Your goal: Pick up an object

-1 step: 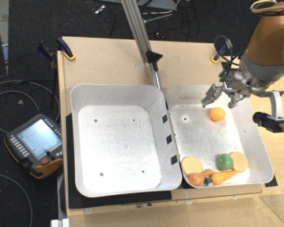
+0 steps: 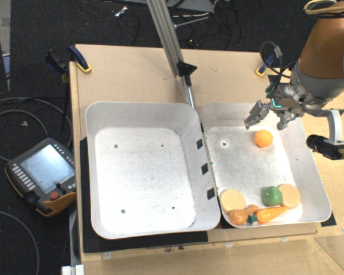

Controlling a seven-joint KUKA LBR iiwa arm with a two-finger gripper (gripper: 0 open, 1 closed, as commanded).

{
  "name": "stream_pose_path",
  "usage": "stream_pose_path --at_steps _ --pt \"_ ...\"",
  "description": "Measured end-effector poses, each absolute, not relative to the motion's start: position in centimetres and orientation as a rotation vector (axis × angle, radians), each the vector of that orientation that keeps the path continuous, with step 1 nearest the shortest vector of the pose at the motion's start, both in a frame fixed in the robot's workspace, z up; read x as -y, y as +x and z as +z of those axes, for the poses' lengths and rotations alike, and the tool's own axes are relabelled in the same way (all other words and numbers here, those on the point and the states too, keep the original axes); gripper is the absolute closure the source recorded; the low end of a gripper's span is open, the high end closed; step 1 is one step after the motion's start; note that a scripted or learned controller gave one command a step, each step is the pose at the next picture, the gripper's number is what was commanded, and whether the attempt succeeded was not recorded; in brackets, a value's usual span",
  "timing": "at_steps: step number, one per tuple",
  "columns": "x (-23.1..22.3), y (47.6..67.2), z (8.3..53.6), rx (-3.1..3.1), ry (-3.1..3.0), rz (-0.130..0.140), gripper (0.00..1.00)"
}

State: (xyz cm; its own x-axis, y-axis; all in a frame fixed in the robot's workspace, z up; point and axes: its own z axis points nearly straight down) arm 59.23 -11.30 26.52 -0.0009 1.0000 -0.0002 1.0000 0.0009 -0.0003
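Grey end effector (image 2: 270, 118): fingers spread open, nothing between them, poised above the right bin's (image 2: 241, 153) far end.
Orange ball (image 2: 264, 138): just below the fingers, alone on the bin floor.
Near corner: green piece (image 2: 271, 196), carrot (image 2: 270, 213), pale discs (image 2: 233, 200).
Left bin (image 2: 103, 119): alongside, on the worktop (image 2: 132, 67).

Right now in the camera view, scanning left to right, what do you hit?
Handheld control pad → left bin → right bin holding a cluster of toy food along its near edge and an orange ball farther back → gripper, open above the ball.
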Motion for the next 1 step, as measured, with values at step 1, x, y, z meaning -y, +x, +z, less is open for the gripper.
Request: stream_pose_path --at_steps 1 --pt "11.39 59.18 22.19 2.218 -2.22 0.005 0.0"
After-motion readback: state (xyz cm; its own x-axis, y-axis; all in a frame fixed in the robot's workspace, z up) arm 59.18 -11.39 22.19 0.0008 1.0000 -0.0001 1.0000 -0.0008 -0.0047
